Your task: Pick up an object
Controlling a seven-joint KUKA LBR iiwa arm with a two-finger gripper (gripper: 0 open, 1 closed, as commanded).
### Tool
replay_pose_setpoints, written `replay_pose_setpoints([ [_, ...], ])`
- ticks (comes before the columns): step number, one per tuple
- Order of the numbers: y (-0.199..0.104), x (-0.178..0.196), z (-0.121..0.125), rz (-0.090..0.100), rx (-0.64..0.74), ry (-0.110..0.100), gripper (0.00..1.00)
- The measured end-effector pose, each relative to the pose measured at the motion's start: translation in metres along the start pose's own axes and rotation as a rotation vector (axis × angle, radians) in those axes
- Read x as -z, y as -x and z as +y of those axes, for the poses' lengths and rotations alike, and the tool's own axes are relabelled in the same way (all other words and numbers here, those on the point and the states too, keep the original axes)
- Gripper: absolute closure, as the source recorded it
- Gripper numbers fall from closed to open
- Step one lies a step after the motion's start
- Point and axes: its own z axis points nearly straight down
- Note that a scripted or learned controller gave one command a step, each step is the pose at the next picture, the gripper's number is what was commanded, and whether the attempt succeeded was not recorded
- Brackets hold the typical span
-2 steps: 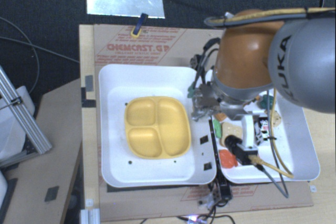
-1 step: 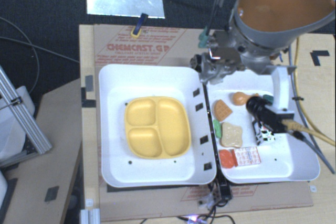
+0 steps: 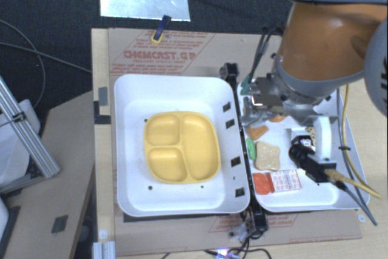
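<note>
Landmark: tan slab, lying in the right bin close to the wall it shares with the left bin.

Gripper hangs over the far end of the right bin, up-frame of the slab. The big orange wrist covers most of it. Finger gap is hidden, so whether it is open or shut can't be told, and nothing is seen in its grasp.

Likely target: orange piece, sitting between the slab and the gripper, just up-frame of the slab and almost under the tool. It is the closest item, so the coming move is probably a short drop, slightly toward the slab. Its long axis runs roughly left-right across the frame, tilted a bit. It is small, flat and orange, and part of it is shadowed by the wrist.

Other candidates:
- slab itself: pale, rounded-square, flat.
- green piece: just left of the slab, against the wall.
- red piece: just down-frame of the slab.
- printed card: down-frame and right of the slab, touching or nearly touching the red piece.

Yellow tray is well left of the slab, in the left bin.
</note>
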Motion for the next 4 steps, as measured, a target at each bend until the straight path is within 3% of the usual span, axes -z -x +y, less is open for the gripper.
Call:
replay_pose_setpoints([
  [1, -0.044, -0.279, 0.003, -0.001, 0.003, 0.014, 1.00],
  [2, -0.088, -0.270, 0.094, -0.016, 0.000, 0.009, 1.00],
  [3, -0.101, -0.270, 0.085, -0.004, 0.001, 0.024, 1.00],
  [4, -0.127, -0.268, 0.033, -0.012, -0.009, 0.012, 1.00],
])
